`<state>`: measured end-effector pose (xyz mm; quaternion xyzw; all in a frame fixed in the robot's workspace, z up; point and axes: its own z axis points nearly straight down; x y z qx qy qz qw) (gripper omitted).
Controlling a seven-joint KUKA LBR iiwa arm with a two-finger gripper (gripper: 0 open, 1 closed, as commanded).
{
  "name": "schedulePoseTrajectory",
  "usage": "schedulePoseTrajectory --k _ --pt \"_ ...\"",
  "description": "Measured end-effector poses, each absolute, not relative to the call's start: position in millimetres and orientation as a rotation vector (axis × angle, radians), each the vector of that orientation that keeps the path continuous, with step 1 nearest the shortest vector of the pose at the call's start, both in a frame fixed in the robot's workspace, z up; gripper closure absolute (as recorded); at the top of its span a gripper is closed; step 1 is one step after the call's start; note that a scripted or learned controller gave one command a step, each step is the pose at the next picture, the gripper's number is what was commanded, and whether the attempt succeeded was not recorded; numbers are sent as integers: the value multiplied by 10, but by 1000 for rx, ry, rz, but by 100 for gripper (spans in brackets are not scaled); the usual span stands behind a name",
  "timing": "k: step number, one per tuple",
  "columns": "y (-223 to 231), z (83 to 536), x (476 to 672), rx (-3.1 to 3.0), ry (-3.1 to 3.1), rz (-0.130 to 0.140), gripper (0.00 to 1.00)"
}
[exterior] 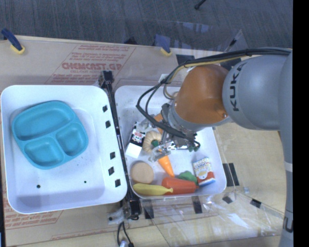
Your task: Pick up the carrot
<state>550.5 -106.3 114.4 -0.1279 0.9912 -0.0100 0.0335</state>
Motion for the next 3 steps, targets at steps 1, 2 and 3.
schedulePoseTrajectory --k 1,2,3 --pt "-1050 1137 5139 -298 3052 -21 0" --pt "-1394 1058 5203 52 3106 -12 0" --pt "-1582 918 4778 227 3134 1 0"
